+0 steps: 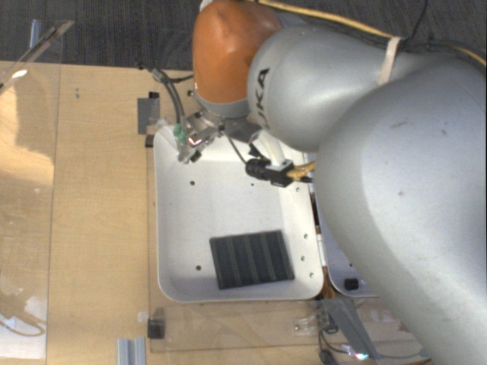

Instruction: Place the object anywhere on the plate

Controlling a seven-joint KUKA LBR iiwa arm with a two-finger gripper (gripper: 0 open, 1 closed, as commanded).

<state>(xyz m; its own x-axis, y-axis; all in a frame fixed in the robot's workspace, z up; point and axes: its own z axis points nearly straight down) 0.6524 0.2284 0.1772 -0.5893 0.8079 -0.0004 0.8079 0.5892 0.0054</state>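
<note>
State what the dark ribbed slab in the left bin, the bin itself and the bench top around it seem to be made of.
Dark ribbed slab: probably rubber or matte plastic; it is dull charcoal, with parallel grooves and no glare.
Left bin: likely moulded plastic; it is smooth white with rounded corners, a soft sheen and small dark holes.
Bench top: looks like light wood or wood-look laminate, pale tan with faint grain.

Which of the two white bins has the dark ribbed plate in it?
The left bin, the one in open view. The dark ribbed plate lies flat near its front edge. The right bin shows as a sliver under the arm.
</note>
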